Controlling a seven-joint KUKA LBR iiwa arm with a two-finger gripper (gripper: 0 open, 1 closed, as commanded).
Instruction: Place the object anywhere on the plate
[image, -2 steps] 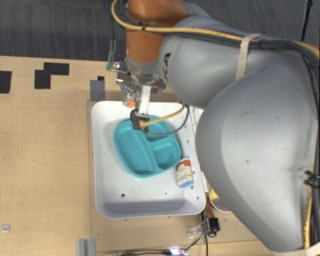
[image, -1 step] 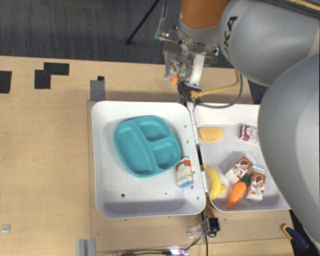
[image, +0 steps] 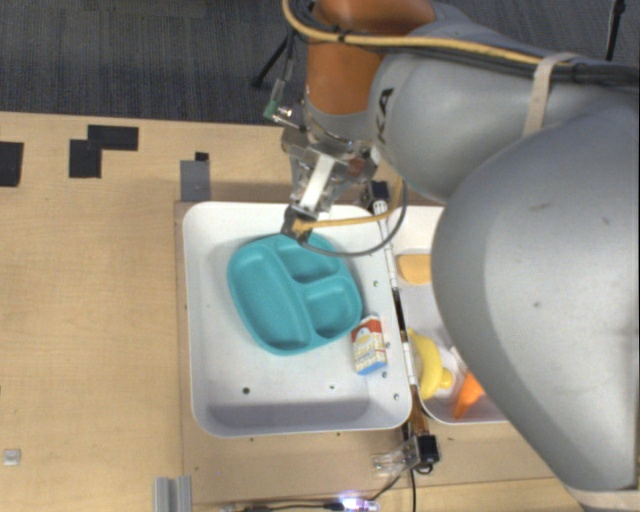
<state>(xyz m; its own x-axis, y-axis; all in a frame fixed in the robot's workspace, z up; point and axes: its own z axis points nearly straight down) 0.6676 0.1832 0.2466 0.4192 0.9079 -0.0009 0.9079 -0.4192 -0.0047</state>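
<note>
Pincer (image: 300, 222) hangs low over the far rim of the teal plate (image: 295, 295), fingertips close together; whether they are shut or gripping anything, I cannot tell, since no object shows between them. Plate lies just below and nearer the camera than the pincer, in the left bin (image: 215, 400); all three compartments look bare. Small white bottle (image: 369, 346) with red and blue label stands beyond the plate from the pincer, touching or just off the plate's near right edge, not on it. Right bin (image: 428, 412), to the pincer's right, holds a banana (image: 430, 365), an orange item (image: 466, 394) and a tan round piece (image: 414, 267). Judgement: placement not done. Nothing rests on the plate; an object has yet to be picked and set down there.
</note>
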